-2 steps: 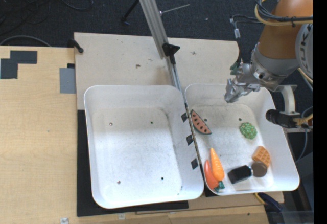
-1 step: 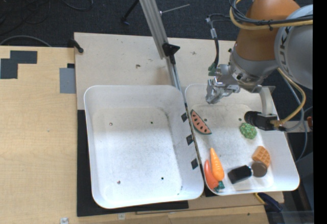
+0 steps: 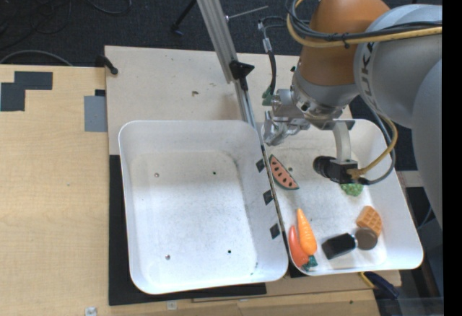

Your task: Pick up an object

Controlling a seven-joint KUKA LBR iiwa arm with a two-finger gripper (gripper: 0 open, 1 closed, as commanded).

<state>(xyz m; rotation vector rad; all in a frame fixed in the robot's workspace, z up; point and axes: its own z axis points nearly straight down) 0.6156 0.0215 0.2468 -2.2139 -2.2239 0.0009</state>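
White plastic, shallow, round-cornered: two bins side by side on a pale wooden bench, sharing a middle edge fitted with small black clips.

Left white bin: floor bare apart from a few dark specks.

Right white bin, contents:
- Watermelon-slice toy, red flesh with dark seeds and a green rind, lying just beside the dividing edge in the upper half of the bin.
- Orange toy carrot with a green tip, lying against the lower left wall, touching a red piece partly hidden under it; what the red piece is cannot be told.
- Black rectangular block, near the lower wall, just right of the carrot.
- Brown cylindrical piece, touching the block's right end.
- Tan waffle-patterned wedge, just above the brown piece.
- Small green leafy toy, near the middle of the bin, touching a black fitting on the arm.

Grey arm with orange dome: reaches in from the right, over the upper part of the right bin.

Two-finger metal gripper: hangs above the upper left corner of the right bin, just above the watermelon slice and apart from it. Nothing is seen between its tips; whether the claw is released or clenched cannot be told.

Slanted aluminium rail: runs from the top of the view down to the bins' shared edge.
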